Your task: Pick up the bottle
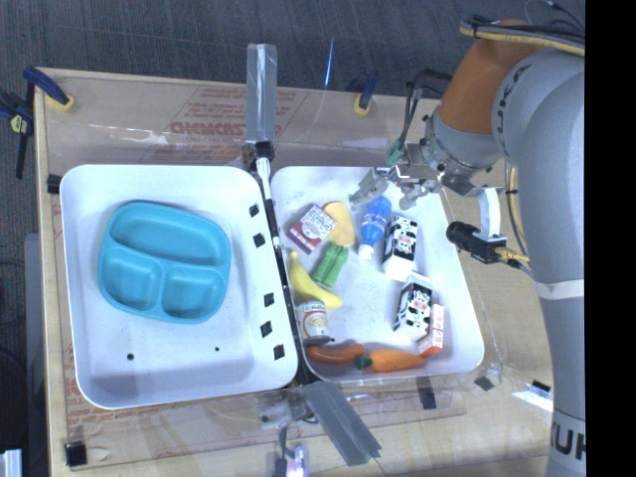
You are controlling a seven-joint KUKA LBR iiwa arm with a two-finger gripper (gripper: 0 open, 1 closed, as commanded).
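Camera view, tool (396, 189) over blue bottle (374, 223), fingertips hard to discern

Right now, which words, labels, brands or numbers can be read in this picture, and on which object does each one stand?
"KU": the grey arm, at its lower end; the rest is cut off.
Red print on the bench board: too blurred to read.
Labels on the red packet, the small jar and both cow-patterned cartons: too small to read.
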